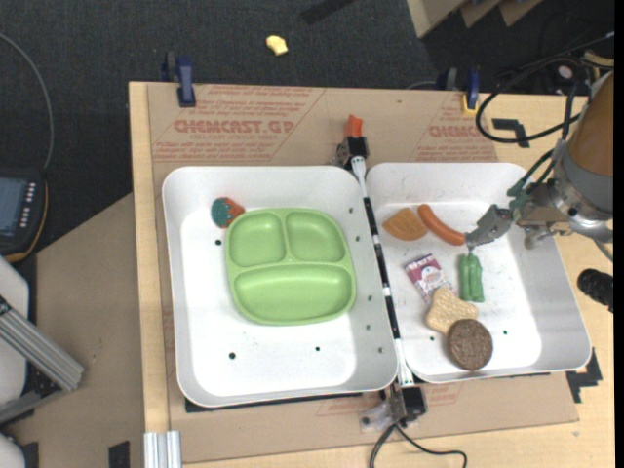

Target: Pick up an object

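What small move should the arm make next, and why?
Probably lower the end effector straight down: it hangs just above the top end of the green piece in the right bin, and nothing is seen between its fingers yet.

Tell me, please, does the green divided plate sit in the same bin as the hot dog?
No, the green divided plate lies in the left bin, while the hot dog lies in the right bin.

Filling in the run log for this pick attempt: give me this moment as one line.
phase: approach | gripper: over right bin, above green item, nothing seen held | left bin: green divided plate
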Robot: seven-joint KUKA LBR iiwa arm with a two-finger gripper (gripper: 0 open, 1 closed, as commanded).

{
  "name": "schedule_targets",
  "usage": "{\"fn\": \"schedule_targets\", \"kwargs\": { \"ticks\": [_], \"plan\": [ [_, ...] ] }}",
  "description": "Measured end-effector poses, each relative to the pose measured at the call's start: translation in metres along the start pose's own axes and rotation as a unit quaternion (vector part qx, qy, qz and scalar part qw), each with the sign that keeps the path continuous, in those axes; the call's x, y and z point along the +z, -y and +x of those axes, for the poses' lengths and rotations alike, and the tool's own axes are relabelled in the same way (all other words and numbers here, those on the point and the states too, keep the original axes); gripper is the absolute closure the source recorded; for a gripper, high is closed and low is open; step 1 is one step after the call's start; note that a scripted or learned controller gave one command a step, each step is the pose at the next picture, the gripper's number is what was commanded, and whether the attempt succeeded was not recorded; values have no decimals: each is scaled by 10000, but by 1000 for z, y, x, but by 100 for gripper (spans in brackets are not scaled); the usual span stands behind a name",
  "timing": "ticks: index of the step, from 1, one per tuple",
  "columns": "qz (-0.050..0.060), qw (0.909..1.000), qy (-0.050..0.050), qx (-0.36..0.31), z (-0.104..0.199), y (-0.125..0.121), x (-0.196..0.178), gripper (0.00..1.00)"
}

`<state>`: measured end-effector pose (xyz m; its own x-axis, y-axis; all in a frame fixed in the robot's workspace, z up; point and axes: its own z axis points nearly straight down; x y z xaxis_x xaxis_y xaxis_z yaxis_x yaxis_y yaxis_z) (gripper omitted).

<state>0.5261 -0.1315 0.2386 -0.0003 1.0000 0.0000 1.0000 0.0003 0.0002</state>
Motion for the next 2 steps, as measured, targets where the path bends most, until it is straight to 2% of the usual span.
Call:
{"fn": "schedule_targets", "kwargs": {
  "ticks": [1,2],
  "plan": [
    [53,10000,-9,8,-20,-37,143,0],
    [-19,10000,2,-26,13,-101,155,0]
  ]
}}
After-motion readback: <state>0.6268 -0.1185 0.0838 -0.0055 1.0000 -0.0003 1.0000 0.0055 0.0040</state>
